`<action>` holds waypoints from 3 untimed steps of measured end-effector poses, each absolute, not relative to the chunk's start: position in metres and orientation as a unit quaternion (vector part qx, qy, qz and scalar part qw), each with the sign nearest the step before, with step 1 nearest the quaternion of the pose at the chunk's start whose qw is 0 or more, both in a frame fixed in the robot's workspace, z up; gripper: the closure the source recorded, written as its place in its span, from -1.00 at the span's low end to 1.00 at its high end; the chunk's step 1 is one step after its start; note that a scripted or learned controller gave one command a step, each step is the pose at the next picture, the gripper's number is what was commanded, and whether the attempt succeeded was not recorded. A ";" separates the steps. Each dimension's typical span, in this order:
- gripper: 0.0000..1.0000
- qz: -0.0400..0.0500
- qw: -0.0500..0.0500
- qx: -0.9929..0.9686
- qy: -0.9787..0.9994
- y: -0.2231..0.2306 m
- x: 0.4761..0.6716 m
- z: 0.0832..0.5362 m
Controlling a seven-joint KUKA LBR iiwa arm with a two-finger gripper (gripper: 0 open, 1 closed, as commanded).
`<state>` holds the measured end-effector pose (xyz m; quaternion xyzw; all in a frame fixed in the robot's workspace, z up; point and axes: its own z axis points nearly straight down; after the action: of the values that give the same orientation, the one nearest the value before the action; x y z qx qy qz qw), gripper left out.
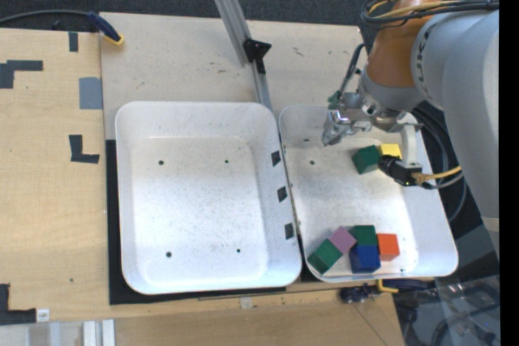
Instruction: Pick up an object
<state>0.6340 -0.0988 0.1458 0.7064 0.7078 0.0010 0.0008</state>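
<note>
The arm enters from the right of the frame, and its gripper (pixel 335 134) sits over the upper part of the right bin (pixel 324 190). Whether the gripper is open or closed cannot be determined. A green block (pixel 366 159) lies just right of the gripper, with a yellow block (pixel 392 150) beside it. At the lower edge of this bin sits a cluster: a green cube (pixel 326 255), pink block (pixel 342 239), blue block (pixel 365 258) and orange block (pixel 388 245). The left bin (pixel 195 198) occupies the frame's centre-left on the counter (pixel 178 61).
</note>
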 end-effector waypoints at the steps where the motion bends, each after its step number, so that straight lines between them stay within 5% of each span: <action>1: 1.00 0.000 0.001 0.706 0.708 -0.097 0.635 0.207; 2: 1.00 -0.001 0.000 0.707 0.707 -0.096 0.635 0.266; 3: 1.00 -0.001 -0.001 0.705 0.709 -0.044 0.635 0.248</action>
<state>0.6346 -0.0439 0.2483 0.7053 0.7090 -0.0008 -0.0013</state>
